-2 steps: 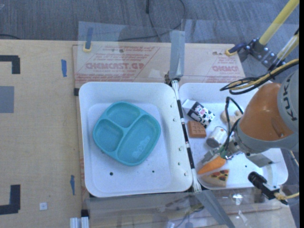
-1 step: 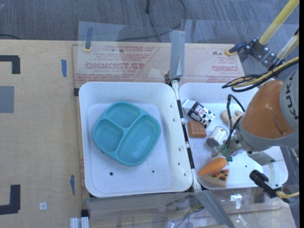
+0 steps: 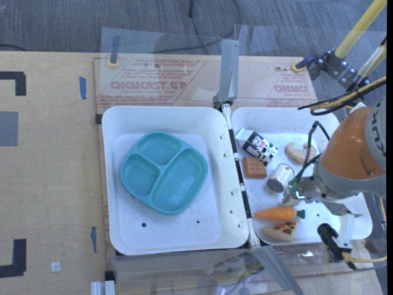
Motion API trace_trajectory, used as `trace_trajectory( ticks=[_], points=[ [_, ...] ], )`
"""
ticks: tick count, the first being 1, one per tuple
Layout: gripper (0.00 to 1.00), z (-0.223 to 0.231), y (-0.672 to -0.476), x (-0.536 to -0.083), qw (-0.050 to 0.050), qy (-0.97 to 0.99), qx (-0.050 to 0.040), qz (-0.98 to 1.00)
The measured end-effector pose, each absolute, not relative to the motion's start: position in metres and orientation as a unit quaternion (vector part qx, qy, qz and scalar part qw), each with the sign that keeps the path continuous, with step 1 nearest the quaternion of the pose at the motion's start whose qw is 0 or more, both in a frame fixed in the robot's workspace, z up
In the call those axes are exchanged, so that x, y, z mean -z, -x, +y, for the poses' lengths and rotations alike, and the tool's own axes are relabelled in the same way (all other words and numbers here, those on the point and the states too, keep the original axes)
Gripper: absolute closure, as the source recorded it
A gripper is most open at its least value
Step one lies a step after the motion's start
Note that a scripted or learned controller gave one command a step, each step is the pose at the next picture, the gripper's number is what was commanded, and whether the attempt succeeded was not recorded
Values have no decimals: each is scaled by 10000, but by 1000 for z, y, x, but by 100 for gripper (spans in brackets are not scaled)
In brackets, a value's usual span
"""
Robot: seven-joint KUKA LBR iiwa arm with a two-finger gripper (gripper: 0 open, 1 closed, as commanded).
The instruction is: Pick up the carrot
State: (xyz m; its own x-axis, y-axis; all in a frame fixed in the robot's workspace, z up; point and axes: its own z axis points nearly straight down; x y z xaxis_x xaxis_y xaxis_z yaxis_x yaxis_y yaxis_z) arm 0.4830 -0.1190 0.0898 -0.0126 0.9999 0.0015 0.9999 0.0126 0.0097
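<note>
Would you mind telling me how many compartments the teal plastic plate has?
3. The teal plastic divided plate in the left white bin has one compartment at the top, one at lower left, and a larger one along the right.

1. The carrot (image 3: 277, 214) was orange with a small green stub at its right end.
2. It lay flat, pointing left, just above the pizza slice (image 3: 279, 230).

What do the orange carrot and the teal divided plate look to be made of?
Orange carrot: probably moulded toy plastic, smooth and evenly coloured, with a small green stub at its end; soft rubber cannot be ruled out. Teal divided plate: apparently hard plastic, one uniform colour with rounded moulded compartments and a faint sheen.
</note>
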Motion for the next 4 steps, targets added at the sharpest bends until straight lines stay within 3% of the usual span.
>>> trace_trajectory(
  ticks=[1, 2, 3, 4],
  points=[
    [100, -101, -483, -90, 74, -7853, -33, 6190],
    [100, -61, -479, -184, -7, -9061, 15, 4231],
    [100, -94, -482, -89, -12, -9738, -28, 2272],
    [100, -98, -483, -89, -3, -9946, -49, 1035]
  ],
)
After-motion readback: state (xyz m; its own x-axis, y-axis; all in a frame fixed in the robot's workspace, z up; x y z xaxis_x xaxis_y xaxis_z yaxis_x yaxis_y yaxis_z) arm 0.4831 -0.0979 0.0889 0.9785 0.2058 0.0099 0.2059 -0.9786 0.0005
